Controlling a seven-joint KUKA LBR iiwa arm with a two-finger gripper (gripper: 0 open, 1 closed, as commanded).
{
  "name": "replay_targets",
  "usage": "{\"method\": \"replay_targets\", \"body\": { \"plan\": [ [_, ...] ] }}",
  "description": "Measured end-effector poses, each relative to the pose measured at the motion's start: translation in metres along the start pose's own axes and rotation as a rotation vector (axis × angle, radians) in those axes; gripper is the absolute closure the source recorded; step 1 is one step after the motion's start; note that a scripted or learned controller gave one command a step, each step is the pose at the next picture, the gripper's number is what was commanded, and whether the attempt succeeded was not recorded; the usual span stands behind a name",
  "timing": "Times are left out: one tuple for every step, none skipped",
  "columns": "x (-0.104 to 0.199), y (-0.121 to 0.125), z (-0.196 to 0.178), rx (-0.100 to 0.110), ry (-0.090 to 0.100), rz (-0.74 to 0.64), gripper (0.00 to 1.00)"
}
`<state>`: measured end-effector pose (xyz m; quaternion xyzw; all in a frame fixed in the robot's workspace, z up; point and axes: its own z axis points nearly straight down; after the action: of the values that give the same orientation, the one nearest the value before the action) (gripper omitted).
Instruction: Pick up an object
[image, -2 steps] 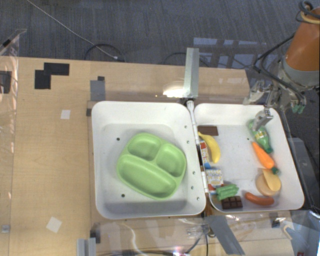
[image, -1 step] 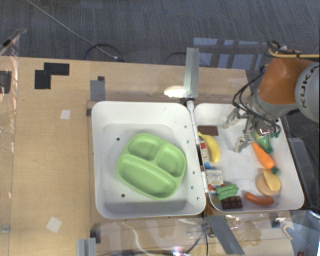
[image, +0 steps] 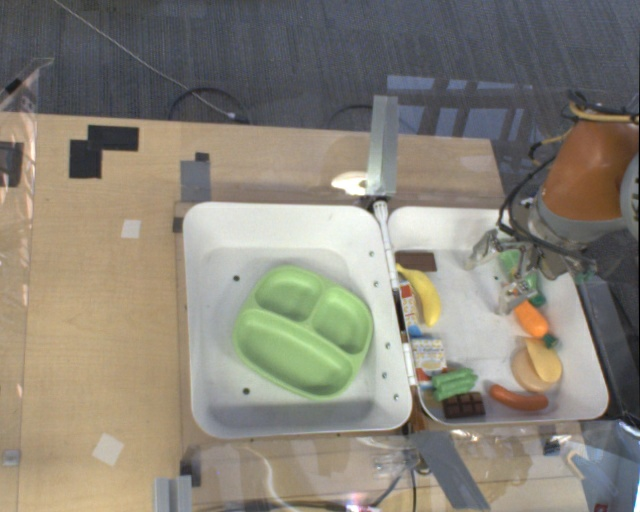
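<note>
While hand (image: 520, 283) hovers in right bin (image: 470, 300), carrot (image: 531, 319) beside, green plate (image: 303, 329) left.

Grey arm (image: 600, 175), orange band, black cables

Robotics lab: wooden bench (image: 100, 330), two white bins (image: 200, 300), robot arm (image: 590, 175).

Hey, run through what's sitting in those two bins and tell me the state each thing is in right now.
Green divided plate: upright, nothing on it, left bin.
Banana: unpeeled, lying flat, right bin.
Carrot: lying flat beside the hand.
Sausage: lying flat.
Chocolate bar: lying flat.
</note>
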<state>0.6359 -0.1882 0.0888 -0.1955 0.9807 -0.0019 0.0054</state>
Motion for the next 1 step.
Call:
{"method": "replay_targets", "body": {
  "plan": [
    [0.0553,0.0029,-0.0009,0.001,0.000,0.064,0.00]
  ]
}}
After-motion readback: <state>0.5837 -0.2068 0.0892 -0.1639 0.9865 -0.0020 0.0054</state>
